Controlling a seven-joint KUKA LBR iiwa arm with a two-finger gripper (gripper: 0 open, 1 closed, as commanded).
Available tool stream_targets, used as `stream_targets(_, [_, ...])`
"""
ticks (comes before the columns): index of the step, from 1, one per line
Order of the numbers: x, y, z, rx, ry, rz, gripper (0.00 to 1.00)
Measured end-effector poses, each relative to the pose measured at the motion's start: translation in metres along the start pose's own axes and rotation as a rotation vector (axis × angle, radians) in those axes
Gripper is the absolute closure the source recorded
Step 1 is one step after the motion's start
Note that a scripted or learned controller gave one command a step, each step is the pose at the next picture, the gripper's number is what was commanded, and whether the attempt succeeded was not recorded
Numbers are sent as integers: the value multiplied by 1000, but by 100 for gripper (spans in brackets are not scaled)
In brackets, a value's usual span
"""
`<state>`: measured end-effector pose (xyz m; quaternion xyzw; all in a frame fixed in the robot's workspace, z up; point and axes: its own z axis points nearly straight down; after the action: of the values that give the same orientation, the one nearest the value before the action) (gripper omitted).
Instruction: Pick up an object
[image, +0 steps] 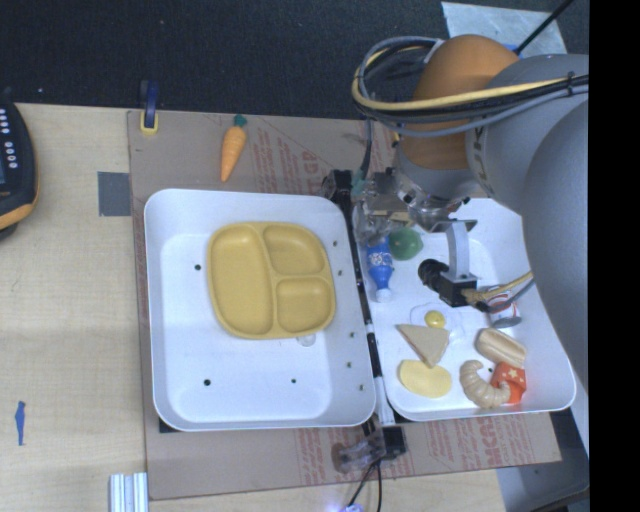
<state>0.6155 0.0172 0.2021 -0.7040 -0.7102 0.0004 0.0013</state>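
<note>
My gripper (381, 222) hangs low over the far left corner of the right bin (540, 300), under the orange wrist. Just below it a small blue-and-white bottle-like thing (380, 270) lies by the bin's left wall. A green round thing (406, 243) sits just to the gripper's right. I cannot tell whether the gripper touches either one. Nearer the front of this bin lie a small yellow ball (434, 320), a tan wedge (425, 343), a yellow disc (425, 379), a bread roll (500, 347), a curved tan pastry (479, 386) and a red-orange piece (513, 383).
The left bin (180, 390) holds a yellow divided plate (270, 278). A toy carrot (232, 147) lies on the cardboard behind the left bin. A dark device (14, 165) sits at the bench's far left edge. The arm's grey body covers the right bin's far right side.
</note>
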Motion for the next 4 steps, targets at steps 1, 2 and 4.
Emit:
stream_targets(1, [-3,0,0,1,-2,2,0])
stream_targets(2, [-59,8,10,0,-4,11,0])
stream_targets(4, [-112,40,108,4,-4,4,0])
